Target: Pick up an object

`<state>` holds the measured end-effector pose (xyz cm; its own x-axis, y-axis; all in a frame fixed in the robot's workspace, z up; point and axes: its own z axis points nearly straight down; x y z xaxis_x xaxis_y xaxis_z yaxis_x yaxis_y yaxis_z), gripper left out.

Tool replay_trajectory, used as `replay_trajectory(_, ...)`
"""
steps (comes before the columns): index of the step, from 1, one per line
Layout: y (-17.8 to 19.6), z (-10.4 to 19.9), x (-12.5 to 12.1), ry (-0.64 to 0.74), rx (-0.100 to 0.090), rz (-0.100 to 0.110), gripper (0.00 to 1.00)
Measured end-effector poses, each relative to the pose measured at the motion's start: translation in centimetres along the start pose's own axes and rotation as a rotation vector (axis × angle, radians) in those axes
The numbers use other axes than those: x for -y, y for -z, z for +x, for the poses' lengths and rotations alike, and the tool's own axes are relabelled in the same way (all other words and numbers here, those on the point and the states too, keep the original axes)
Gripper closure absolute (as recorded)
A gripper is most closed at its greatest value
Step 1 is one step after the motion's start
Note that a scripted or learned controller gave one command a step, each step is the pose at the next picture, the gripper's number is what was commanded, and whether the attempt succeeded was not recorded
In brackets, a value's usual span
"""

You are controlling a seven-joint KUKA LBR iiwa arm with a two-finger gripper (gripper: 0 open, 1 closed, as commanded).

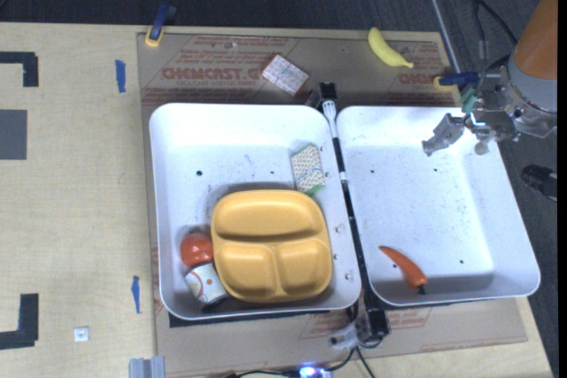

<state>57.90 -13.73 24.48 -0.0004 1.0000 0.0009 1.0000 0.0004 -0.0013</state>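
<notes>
The grey KUKA arm (540, 57) with its orange band entered from the right side of the camera view, near the table's far right corner. Its orange-banded section stood highest at the right edge, and below it the grey wrist carried metal fittings and cabling. From the wrist the two-finger gripper (440, 140) reached leftward and slightly down, a pale grey part angled at a slant. Nothing was seen held in it. How the jaws stood could not be made out.

One fixed camera looks down at a slant on both white bins (425, 124), from above the bench (71, 190).
</notes>
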Motion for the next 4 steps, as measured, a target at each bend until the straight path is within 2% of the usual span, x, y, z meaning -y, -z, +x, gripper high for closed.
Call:
replay_trajectory(1, 1.4, 3.1, 7.6, 0.0, 0.0, 0.0, 0.0)
replay_trajectory(2, -5.3, 0.3, 9.9, -0.001, 0.001, -0.002, 0.0)
replay_trajectory(3, -15.9, 3.0, 9.5, -0.001, 0.002, -0.007, 0.0)
replay_trajectory(4, -14.9, 3.0, 9.4, -0.001, 0.002, -0.009, 1.0)
